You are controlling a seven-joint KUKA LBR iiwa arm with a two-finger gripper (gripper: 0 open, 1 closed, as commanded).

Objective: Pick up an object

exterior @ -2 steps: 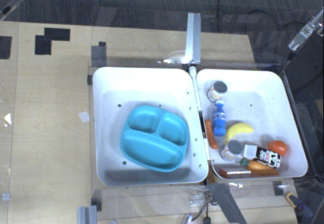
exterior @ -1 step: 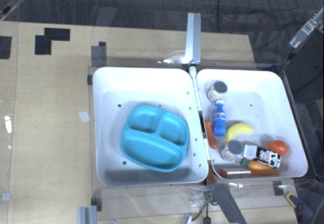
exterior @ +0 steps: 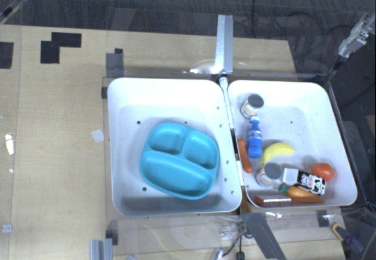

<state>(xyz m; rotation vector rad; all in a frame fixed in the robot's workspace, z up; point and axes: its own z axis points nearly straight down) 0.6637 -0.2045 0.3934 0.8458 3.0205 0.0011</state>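
Note:
The right bin (exterior: 311,106) holds several small objects. A blue bottle (exterior: 254,139) lies near the divider, with a round grey-lidded jar (exterior: 254,103) behind it. A yellow banana-shaped piece (exterior: 278,150) lies beside the bottle, and an orange stick (exterior: 244,156) rests against the divider. Toward the front are a round can (exterior: 269,172), a black-and-white box (exterior: 309,181), an orange-red ball (exterior: 322,170) and an orange carrot shape (exterior: 304,194). My gripper (exterior: 354,41) hangs at the top right, beyond the bin's far corner and well away from every object.
In the left bin (exterior: 126,112) lies a blue divided plate (exterior: 179,160). A metal post (exterior: 224,44) stands behind the divider between the bins. Cables run over the dark floor at the back. Bare bin floor shows at the right bin's far right.

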